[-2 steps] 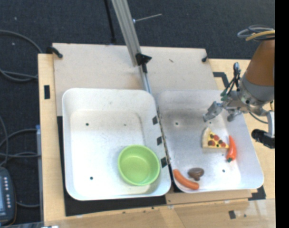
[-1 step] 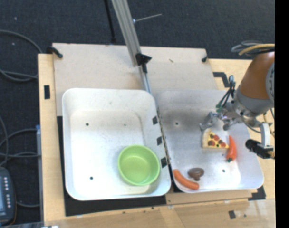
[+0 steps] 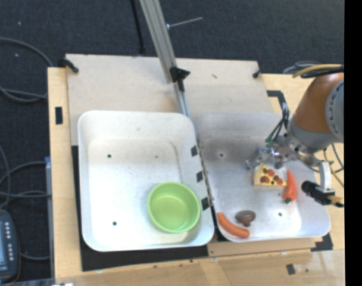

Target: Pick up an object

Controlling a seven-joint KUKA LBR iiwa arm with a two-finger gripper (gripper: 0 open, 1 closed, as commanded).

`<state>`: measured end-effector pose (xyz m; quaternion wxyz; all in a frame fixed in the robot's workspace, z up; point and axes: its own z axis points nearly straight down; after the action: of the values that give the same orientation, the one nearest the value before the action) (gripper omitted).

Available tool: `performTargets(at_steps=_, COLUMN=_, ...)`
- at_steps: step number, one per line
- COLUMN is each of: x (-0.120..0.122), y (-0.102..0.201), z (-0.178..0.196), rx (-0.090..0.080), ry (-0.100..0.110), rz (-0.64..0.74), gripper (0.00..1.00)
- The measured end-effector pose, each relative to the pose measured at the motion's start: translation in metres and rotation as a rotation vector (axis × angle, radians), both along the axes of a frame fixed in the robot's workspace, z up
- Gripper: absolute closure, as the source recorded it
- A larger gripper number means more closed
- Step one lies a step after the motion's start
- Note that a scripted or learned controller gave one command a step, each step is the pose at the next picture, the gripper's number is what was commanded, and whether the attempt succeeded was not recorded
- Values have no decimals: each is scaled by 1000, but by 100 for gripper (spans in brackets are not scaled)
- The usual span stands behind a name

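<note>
Camera view: the desk (image 3: pixel 121 88) carries two shallow white bins side by side. The left bin (image 3: pixel 109 142) holds a green bowl (image 3: pixel 174 206) near its lower right corner. The right bin (image 3: pixel 228 142) holds four items: a yellow pizza-slice toy (image 3: pixel 268 176) at centre right, an orange carrot-like piece (image 3: pixel 290 186) just beside it on the right, a small brown object (image 3: pixel 246 217) lower down, and an orange sausage-shaped piece (image 3: pixel 233 226) touching the bin's lower rim. The arm (image 3: pixel 317 112) reaches in from the right, and its gripper (image 3: pixel 269 155) sits low over the right bin, directly above the upper edge of the pizza-slice toy. Whether the gripper is open or closed cannot be told at this resolution. No item is seen raised; all rest on the bin floors. Assessment: approach appears complete, while grasp and lift remain outstanding.
</note>
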<state>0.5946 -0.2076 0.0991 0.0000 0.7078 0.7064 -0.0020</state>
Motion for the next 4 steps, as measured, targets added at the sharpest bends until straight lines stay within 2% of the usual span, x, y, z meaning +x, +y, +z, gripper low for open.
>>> performTargets(at_steps=1, x=2, y=0, z=13, rx=0, ry=-7, rz=-2, gripper=100)
performTargets(at_steps=2, x=10, y=-6, z=61, rx=2, ry=-10, rz=3, gripper=100)
performTargets(at_steps=3, x=13, y=-10, z=126, rx=0, ry=-12, rz=5, gripper=100)
performTargets(at_steps=4, x=14, y=-11, z=164, rx=1, ry=-9, rz=6, gripper=100)
